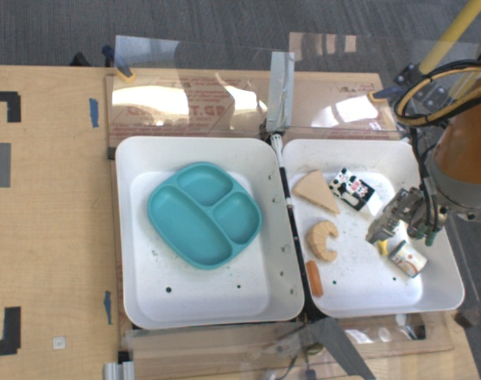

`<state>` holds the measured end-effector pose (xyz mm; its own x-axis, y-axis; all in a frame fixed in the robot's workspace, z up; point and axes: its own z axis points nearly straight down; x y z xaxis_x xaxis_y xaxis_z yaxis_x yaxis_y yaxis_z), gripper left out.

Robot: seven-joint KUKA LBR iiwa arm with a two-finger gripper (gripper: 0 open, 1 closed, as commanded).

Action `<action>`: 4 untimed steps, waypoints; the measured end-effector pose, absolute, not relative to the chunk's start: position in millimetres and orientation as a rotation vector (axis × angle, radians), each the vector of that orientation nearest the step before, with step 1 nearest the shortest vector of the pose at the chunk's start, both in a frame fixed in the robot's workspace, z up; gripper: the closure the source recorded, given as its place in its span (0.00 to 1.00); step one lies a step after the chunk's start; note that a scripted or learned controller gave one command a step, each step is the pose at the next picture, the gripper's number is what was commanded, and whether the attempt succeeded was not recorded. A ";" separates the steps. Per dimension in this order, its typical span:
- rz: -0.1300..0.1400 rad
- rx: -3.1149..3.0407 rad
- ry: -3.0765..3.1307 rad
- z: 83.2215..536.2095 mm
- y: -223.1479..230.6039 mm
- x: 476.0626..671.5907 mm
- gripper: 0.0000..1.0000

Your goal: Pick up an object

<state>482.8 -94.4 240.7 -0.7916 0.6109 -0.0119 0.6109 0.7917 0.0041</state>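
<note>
Steel-grey end effector (400, 226) hangs low in the right white bin (442, 291), just above a small white cylindrical item with yellow and orange ends (405, 258), seemingly lined up to grasp it, though I cannot tell how far it is parted.

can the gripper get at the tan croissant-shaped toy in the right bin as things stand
Probably yes. The gripper sits in the same right white bin, and the tan croissant-shaped toy lies apart from its neighbours, with bare bin floor between the two.
</note>
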 end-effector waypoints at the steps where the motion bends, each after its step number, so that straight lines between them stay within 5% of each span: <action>1: 0.000 1.004 2.958 251.1 -93.8 484.3 1.00; 4: -0.001 0.990 2.944 282.6 -92.7 489.1 1.00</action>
